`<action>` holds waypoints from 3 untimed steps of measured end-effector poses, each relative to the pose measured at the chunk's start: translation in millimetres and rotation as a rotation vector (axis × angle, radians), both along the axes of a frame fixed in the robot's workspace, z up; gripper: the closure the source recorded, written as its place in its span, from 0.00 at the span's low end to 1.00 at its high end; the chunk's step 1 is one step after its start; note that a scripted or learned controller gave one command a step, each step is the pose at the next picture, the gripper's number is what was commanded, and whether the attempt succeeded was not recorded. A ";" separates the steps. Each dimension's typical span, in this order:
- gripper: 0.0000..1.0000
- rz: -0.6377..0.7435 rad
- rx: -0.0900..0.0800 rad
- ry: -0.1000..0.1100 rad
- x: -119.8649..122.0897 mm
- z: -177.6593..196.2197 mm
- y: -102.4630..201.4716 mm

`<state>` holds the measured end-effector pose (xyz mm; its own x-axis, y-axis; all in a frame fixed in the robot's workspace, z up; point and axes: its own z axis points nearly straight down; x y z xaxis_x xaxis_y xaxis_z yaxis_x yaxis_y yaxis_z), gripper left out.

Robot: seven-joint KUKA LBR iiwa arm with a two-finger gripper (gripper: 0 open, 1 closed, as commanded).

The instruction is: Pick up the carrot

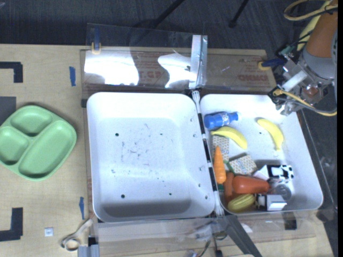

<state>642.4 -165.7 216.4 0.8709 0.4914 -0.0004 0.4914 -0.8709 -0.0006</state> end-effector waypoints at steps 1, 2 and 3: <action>1.00 -0.302 0.001 0.003 -11.4 -82.3 -51.1; 1.00 -0.169 0.000 0.000 -5.6 -45.6 -20.6; 1.00 -0.313 0.002 0.003 -65.9 -86.5 -27.4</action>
